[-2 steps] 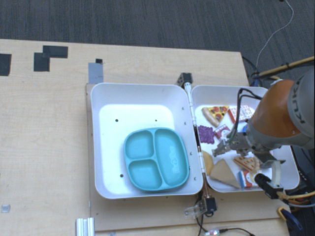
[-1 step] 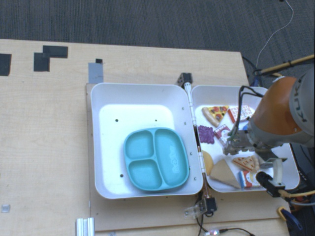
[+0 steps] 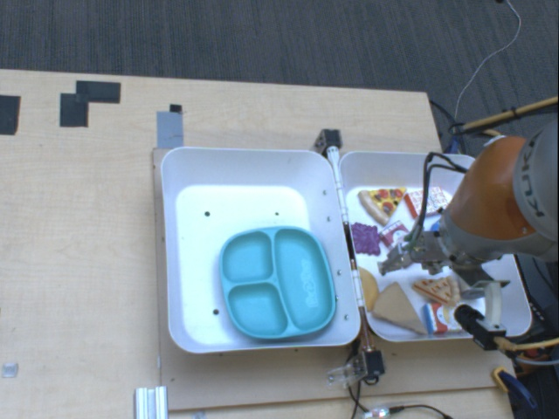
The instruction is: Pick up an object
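Pale wooden desk (image 3: 79, 234), two shallow white bins. Left bin (image 3: 188, 168): turquoise three-compartment plastic plate (image 3: 278, 281). Right bin (image 3: 367, 168): toy pizza slice (image 3: 383, 202), purple piece (image 3: 365, 237). Gripper (image 3: 410, 256) above it; grip state unreadable.

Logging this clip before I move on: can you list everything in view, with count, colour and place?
Bins: two, white, side by side on the bench.
Divided plate: one, light blue, three compartments, in the left bin.
Pizza slice toy: one, yellow with red spots, at the far end of the right bin.
Purple item: one, by the right bin's left wall.
Tan wedge: one, at the near end of the right bin.
Other small items: several, red, white and orange, under the arm; too cluttered to name.
Wooden bench: one, pale.
Arm: one, grey with orange band, over the right bin.
Gripper: one, low among the items.
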### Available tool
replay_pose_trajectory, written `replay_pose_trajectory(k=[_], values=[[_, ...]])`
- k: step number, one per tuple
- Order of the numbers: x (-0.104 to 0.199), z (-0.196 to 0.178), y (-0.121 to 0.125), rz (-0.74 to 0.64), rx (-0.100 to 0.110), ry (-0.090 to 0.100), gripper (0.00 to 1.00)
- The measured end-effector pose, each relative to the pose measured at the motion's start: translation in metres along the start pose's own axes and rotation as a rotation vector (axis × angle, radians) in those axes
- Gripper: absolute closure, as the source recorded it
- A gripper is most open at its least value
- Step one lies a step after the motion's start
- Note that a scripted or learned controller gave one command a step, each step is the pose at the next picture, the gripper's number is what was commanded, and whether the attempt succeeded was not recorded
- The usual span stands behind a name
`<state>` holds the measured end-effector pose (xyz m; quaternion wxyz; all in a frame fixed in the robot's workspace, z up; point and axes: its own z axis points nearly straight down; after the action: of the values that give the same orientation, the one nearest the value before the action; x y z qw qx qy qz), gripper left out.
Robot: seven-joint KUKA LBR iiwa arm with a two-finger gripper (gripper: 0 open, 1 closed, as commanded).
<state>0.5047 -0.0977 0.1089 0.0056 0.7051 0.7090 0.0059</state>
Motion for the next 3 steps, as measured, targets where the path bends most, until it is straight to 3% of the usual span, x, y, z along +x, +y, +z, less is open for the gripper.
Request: replay_pose_trajectory(k=[1,2,3], values=[[0.004,0.021,-0.015,0.005,0.005,-0.002,0.0],[0.004,0.01,-0.013,0.003,-0.001,-0.003,1.0],[0.004,0.01,-0.013,0.003,0.0,-0.002,0.0]])
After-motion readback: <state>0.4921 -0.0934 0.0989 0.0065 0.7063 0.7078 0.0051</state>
